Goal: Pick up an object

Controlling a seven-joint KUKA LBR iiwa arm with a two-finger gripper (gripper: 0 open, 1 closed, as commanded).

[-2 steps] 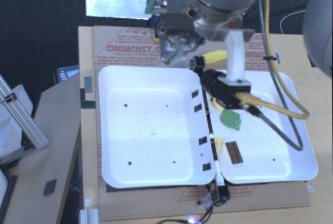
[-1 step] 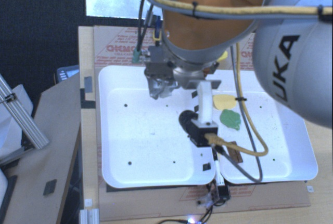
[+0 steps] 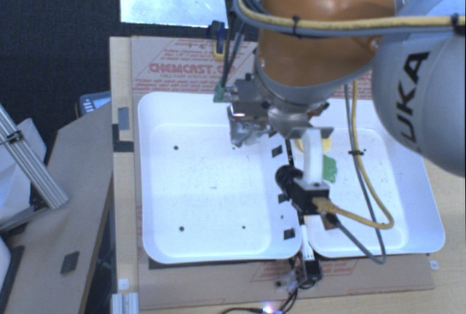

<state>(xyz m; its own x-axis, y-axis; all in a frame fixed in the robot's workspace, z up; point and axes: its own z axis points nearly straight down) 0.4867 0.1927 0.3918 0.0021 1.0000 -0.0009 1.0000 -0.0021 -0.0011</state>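
The claw (image 3: pixel 251 132) hung over the bins' shared edge; its grip state could not be told. A green object (image 3: pixel 329 168) lay just rightward, in the right bin (image 3: pixel 408 196).

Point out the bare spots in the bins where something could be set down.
The left bin floor lies bare from its left rim across to the middle divider, below the arm. The right bin is crowded: arm overhead, yellow cable, a green object. Bare floor shows near its right rim.
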